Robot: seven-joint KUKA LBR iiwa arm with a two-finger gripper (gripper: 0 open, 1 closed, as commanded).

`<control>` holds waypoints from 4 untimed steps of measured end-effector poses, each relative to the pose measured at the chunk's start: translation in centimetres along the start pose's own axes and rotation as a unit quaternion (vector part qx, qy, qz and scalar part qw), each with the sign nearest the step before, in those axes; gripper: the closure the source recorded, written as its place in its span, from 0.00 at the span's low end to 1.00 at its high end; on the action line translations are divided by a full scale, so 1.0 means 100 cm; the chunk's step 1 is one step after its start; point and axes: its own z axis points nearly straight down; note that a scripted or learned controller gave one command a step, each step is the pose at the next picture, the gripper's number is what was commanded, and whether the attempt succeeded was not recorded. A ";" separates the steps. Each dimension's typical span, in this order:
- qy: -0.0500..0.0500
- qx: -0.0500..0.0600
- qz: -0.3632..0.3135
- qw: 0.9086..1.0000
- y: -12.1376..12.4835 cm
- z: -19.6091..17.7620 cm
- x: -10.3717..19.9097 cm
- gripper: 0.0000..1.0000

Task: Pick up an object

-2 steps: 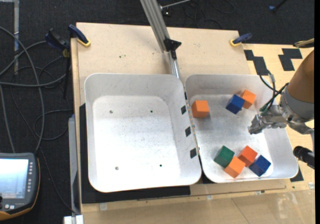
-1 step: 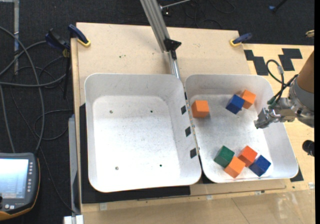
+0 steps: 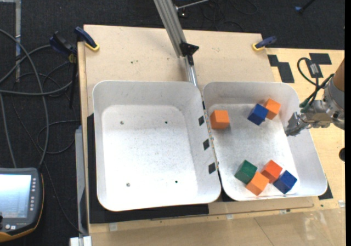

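Nearest, in the right bin (image 3: pixel 307 152), a green cube (image 3: pixel 246 171), two orange cubes (image 3: pixel 271 169) (image 3: pixel 258 183) and a blue cube (image 3: pixel 284 181) are sitting clustered and touching. Farther back, a lone orange cube (image 3: pixel 220 119) is lying apart; it looks light and rigid, so I am judging its flat opposite faces the best hold. A blue-orange pair (image 3: pixel 263 112) is lying beyond. My fingers (image 3: pixel 292 127) are hovering at the bin's right wall, seemingly grasping nothing; their spread is unclear. The left bin (image 3: pixel 109 102) is resting alongside on the counter (image 3: pixel 230 47).
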 end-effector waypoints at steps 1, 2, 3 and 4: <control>0.001 0.002 -0.002 1.000 0.026 0.005 0.044 1.00; 0.002 0.002 -0.002 1.000 0.046 0.016 0.094 1.00; 0.002 0.001 -0.003 1.000 0.071 0.008 0.148 1.00; 0.002 0.002 -0.002 1.000 0.077 0.012 0.196 1.00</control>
